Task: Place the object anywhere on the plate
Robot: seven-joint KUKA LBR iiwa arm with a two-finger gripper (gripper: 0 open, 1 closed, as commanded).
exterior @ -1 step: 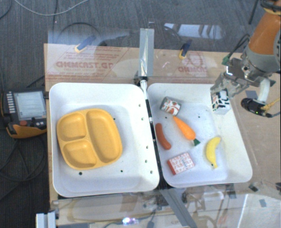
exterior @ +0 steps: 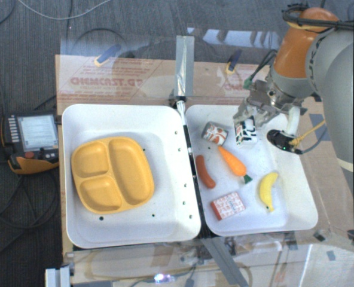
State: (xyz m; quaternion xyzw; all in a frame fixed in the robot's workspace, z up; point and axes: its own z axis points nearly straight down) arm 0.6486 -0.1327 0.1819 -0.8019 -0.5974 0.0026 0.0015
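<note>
I see the gripper (exterior: 253, 117) over the right bin (exterior: 296, 214), touching the carton (exterior: 245, 131); whether it holds it, I cannot tell. The plate (exterior: 112, 174) lies toward 8 o'clock.

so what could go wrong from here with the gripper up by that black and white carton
1. The can lies close beside the carton, so the gripper could knock it instead of getting a clean grasp.
2. The plate sits in the other bin, so a weak grip might drop the carton while crossing the divider.
</note>
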